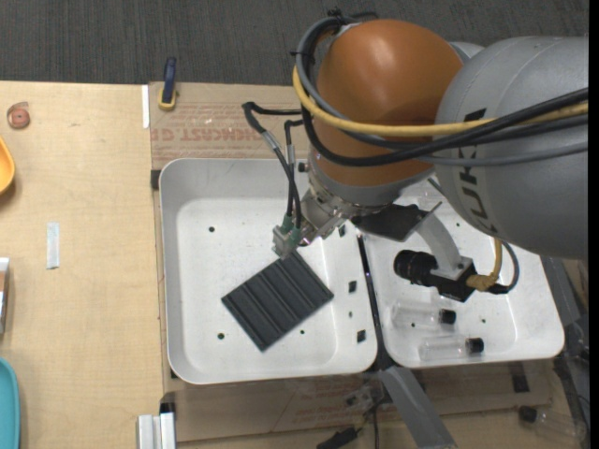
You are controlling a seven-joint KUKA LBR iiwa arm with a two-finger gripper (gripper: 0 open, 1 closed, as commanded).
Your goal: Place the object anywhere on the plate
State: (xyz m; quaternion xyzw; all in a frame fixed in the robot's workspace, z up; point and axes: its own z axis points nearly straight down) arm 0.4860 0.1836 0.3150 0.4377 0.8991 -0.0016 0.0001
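The arm's orange band (388, 78) looms over two white bins (187, 279); tool (292, 237) grip state unclear, above the ridged plate (277, 299).

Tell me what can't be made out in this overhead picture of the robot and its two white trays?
- Pincer, camera view: the arm's big orange joint covers most of it, so its grip state is unreadable.
- Right bin: its upper part is hidden beneath the arm.
- Clear items in the right bin: too faint to identify.
- Orange object and teal object: cut off by the left edge.
- Dark ridged plate in the left bin: fully visible.
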